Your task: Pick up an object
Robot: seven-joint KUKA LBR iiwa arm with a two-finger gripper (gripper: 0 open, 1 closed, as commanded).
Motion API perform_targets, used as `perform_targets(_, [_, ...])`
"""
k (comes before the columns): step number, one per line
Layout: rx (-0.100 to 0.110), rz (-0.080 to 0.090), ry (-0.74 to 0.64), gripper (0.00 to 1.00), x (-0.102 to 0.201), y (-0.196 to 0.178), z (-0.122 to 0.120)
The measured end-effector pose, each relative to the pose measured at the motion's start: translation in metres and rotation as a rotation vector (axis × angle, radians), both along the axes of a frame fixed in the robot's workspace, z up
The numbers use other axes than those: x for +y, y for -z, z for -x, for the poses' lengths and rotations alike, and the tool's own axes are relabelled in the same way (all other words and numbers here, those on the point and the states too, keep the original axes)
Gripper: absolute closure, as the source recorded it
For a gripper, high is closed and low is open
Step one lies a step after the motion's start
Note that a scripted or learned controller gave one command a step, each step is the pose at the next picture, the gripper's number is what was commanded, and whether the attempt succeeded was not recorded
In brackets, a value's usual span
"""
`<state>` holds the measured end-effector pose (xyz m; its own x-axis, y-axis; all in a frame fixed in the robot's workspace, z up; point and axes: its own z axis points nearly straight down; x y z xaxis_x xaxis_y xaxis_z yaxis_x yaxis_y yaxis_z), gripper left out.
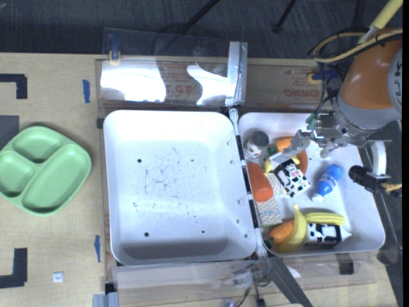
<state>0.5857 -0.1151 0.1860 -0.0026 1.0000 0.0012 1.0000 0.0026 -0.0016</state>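
— Down at the lower edge of the right bin (374,238), what's that yellow thing?

— Banana (299,226), lying against an orange ball (280,233), with a black-and-white box (326,233) just beside it under a second yellow piece.

— And further up?

— An orange block (259,181) along the bin's left wall, a black-and-white spotted toy (294,179) next to it, and a blue bottle (328,180) a little to the right. Above those, near the upper left corner of that bin, a small grey cup (256,138).

— Where's the hand?

— Hand (295,144) hangs over the spotted toy, reaching from the right of the frame. Whether its fingers are apart or together, I can't tell from here.

— The left bin (172,178)?

— Plain white floor. A green divided plate (41,168) sits on the surface (51,94) at the far left.
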Motion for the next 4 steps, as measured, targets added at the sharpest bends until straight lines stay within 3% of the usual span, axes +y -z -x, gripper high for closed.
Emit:
perform_targets(1, [-0.027, 0.005, -0.026, 0.00, -0.017, 0.080, -0.025])
perform_targets(2, [-0.008, -0.005, -0.018, 0.00, -0.045, 0.098, 0.006])
perform_targets(3, [-0.011, 0.001, -0.013, 1.00, -0.049, 0.088, 0.006])
perform_targets(4, [-0.004, 0.002, -0.185, 1.00, -0.062, -0.029, 0.028])
